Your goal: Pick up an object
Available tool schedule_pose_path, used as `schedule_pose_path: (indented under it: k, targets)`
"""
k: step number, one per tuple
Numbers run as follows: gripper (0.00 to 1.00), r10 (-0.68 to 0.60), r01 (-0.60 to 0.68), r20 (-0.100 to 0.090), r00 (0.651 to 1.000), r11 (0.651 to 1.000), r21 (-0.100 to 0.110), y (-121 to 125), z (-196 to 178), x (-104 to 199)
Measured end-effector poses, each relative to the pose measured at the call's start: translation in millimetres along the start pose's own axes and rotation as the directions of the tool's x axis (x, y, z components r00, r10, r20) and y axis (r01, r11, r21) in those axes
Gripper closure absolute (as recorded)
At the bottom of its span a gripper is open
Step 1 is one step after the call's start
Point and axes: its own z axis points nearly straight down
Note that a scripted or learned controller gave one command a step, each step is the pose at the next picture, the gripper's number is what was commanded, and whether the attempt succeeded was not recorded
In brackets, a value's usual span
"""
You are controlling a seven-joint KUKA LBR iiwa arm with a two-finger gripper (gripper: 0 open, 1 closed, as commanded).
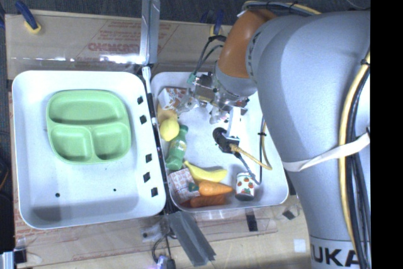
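Gripper hanging over the right bin, nothing visibly grabbed yet

The gripper (221, 111) sits over bare floor of the right bin (271, 195); open or closed, can't tell. The lemon (169, 130), green bottle (177, 151), banana (206, 171) and carrot (213, 188) lie left and below it, packed tight, so a grab could snag two or slip.

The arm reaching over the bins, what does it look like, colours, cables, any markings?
The arm is bulky, rounded and light grey, with an orange band above the wrist. Yellow and black cables run along it, and large dark letters mark its base. The gripper is a small metallic assembly with thin wires.
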Motion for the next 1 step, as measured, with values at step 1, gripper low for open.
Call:
schedule_pose_path:
  k: [1]
  targets:
    - [1.0, -0.009, 0.009, 0.001, 1.0, 1.0, 0.003, 0.1, -6.7, 1.1]
